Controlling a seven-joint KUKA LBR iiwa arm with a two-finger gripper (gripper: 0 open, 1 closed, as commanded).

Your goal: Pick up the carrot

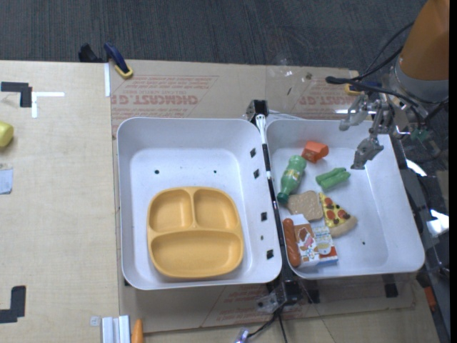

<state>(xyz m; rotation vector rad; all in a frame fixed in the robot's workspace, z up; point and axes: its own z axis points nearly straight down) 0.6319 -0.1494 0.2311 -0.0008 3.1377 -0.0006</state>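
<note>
Cardboard sheet (214,91) under bins: red print, mirrored, not legible.

2 white bins (128,213), 1 yellow tray (194,231), approx. 7 toy foods (314,191)

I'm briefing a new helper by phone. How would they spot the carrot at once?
Look in the right bin, toward its far wall. The carrot is the small orange chunk lying just beyond the green bottle, the only orange piece there.
</note>
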